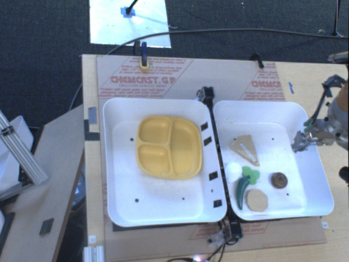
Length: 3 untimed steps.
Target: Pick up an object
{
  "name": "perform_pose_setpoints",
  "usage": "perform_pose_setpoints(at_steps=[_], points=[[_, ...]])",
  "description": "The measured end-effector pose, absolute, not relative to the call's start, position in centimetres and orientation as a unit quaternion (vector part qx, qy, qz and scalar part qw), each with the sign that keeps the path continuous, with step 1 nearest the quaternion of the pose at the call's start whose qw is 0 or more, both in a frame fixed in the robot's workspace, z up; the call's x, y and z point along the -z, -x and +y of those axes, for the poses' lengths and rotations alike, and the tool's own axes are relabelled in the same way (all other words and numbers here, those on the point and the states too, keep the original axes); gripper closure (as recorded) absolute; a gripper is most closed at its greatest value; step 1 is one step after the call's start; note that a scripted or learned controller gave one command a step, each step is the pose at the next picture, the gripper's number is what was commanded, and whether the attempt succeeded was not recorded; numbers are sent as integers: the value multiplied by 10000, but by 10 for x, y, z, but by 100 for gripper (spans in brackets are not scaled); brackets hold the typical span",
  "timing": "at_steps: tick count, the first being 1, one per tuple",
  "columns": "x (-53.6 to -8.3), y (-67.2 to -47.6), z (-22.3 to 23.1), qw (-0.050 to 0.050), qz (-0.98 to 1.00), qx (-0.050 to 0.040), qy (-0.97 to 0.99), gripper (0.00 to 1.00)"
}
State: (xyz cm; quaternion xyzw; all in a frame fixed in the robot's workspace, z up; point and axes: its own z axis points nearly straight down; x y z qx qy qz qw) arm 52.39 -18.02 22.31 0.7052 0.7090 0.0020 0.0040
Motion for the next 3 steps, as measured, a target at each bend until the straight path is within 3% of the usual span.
perform_pose_setpoints(at_steps=[1,2,3], points=[[-277,-526,-181,37,7092,-18,-7050,100],[-263,-518,-125,-1,7104,-7,-7038,100],[-252,-525,-78,6,7105,-13,-7037,100]])
